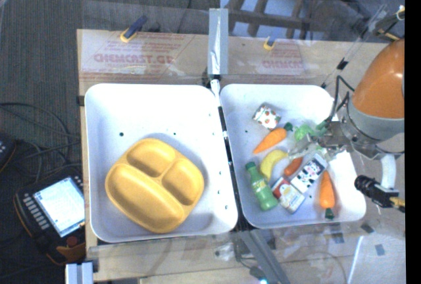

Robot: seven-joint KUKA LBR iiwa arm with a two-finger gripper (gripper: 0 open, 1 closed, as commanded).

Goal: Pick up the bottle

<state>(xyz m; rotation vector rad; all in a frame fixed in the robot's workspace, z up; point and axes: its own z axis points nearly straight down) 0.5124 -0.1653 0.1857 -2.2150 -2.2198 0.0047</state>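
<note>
The bottle (261, 187), green with a label band, lies tilted in the right bin (342, 217), toward its near left corner, cap pointing to the far left. It sits just beside a banana (272, 162) and touches a small red-and-white carton (287, 195). The arm (381, 95) hangs over the bin's right side, and the gripper (327, 137) sits low among the clutter near a green toy (304, 132), well apart from the bottle; whether it is open or closed I cannot tell, and nothing is visibly held. My judgement is that the task is in the approach step, with no grasp made. The next move calls for travel left and nearer, then a descent across the bottle's narrow body, clear of banana and carton. Two carrots (270, 140) (327, 192) and a black-and-white carton (308, 175) crowd the way. The left bin (105, 105) holds a yellow tray (154, 184). Red lettering on the worktop board (135, 58) is partly readable as "CHEMCAST"; the labels on the cartons are too small to read.
</note>
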